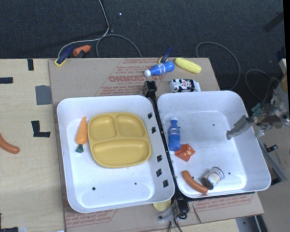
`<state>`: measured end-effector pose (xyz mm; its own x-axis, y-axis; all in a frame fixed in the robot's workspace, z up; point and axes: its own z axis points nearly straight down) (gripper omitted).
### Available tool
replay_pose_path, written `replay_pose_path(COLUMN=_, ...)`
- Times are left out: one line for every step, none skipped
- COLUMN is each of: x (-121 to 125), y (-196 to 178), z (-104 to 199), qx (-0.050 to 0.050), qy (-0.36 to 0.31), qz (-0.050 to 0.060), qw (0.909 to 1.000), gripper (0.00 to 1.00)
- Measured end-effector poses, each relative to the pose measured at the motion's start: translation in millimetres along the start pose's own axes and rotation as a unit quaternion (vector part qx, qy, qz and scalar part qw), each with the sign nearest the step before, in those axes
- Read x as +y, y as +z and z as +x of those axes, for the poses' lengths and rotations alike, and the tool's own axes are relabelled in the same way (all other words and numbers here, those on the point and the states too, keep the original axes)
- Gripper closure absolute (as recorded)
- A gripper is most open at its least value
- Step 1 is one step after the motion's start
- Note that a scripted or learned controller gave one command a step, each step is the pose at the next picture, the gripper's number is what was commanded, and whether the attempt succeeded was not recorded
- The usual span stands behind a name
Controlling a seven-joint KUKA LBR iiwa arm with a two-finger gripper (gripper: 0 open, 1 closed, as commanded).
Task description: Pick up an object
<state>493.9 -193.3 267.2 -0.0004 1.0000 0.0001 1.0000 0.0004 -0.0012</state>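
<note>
the left bin point(69, 157) holds a carrot point(81, 131) beside a yellow plate point(119, 139). the right bin point(232, 103) holds a blue bottle point(173, 135), red piece point(185, 152), sausage point(193, 182) and can point(214, 177). the gripper point(234, 131) sits at the right rim; jaws state cannot be determined.

Your two bins from above
Left bin point(69, 157) holds a yellow tray point(119, 139) and carrot point(81, 131); your hand point(236, 130) hangs over the right bin point(232, 100).

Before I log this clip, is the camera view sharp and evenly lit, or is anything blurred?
Camera view: light is even and soft, with faint shadows and no harsh glare on the shallow white plastic bins; the yellow divided plate and blue bottle read clearly; the grey gripper at right looks slightly smeared.
</note>
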Motion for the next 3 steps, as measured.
replay_pose_path(x=38, y=120, z=50, qx=0.002, qy=-0.002, qz=0.003, qw=1.0000, gripper=0.00)
replay_pose_path(x=44, y=173, z=100, qx=0.000, qy=-0.001, qz=0.001, qw=1.0000, gripper=0.00)
replay_pose_path(x=44, y=162, z=99, qx=0.001, qy=0.000, qz=0.002, qw=1.0000, gripper=1.00)
